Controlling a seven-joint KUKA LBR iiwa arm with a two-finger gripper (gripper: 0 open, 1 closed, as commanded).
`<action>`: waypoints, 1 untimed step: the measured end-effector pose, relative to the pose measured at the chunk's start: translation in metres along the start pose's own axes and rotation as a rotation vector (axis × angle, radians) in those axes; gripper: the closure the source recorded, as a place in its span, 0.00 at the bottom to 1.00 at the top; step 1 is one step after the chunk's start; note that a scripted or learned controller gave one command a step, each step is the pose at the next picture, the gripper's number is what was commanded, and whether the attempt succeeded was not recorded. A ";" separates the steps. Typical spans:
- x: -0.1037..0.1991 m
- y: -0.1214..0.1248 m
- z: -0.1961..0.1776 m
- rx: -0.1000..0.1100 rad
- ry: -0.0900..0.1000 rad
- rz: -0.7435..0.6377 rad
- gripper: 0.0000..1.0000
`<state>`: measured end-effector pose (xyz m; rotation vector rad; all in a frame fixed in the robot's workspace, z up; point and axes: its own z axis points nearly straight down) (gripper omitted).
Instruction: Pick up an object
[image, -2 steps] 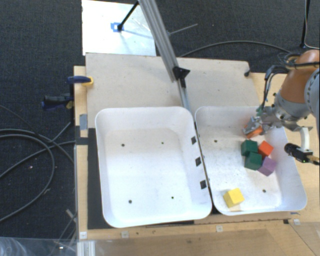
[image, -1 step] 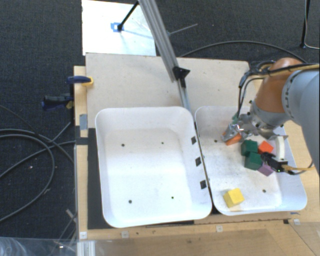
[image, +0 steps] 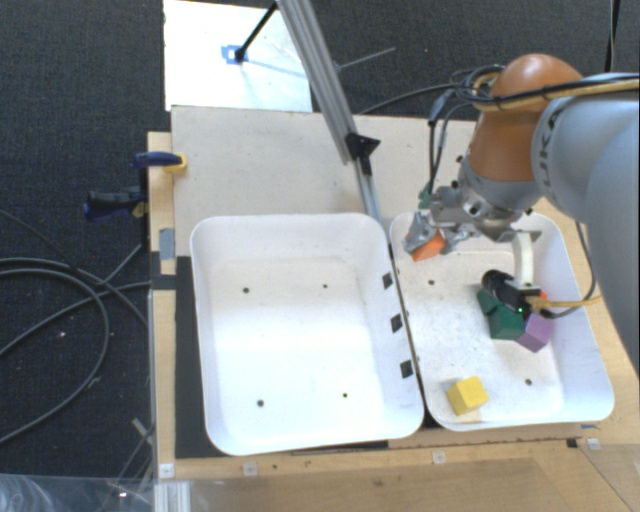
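Item 1. Tan wooden surface (image: 330, 468), front edge nearest the camera, bearing two bins side by side with their inner rims touching.

Item 2. Shallow white plastic right bin (image: 450, 325).
- Small yellow cube (image: 466, 394), near the front wall, well apart from the other pieces.
- Small purple block (image: 535, 332), farther back toward the right wall.
- Dark green blocky piece (image: 498, 311), touching the purple block on its left.

Item 3. Shallow white plastic left bin (image: 290, 330), with dark dots on its floor.

Item 4. Small orange block (image: 427, 248), the thing being picked. It sits over the back left corner of the right bin, just beside the rim between the two bins.

Item 5. Jaws: closed narrow on the small orange block, which shows between their tips.

Item 6. Grey arm with orange band (image: 590, 150), coming in from the right above the right bin's far wall.

Item 7. Pale flat board (image: 270, 160), behind the bins.

Item 8. Slanted grey metal pole (image: 325, 70), running from the back edge down to the join of the bins.

Item 9. Blue clamp with yellow tip (image: 155, 160), at the surface's far left edge.

Item 10. Black cables (image: 60, 290), looped on the dark floor to the left.
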<state>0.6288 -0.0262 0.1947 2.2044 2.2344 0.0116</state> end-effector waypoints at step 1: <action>0.065 -0.073 0.005 0.013 0.001 0.002 1.00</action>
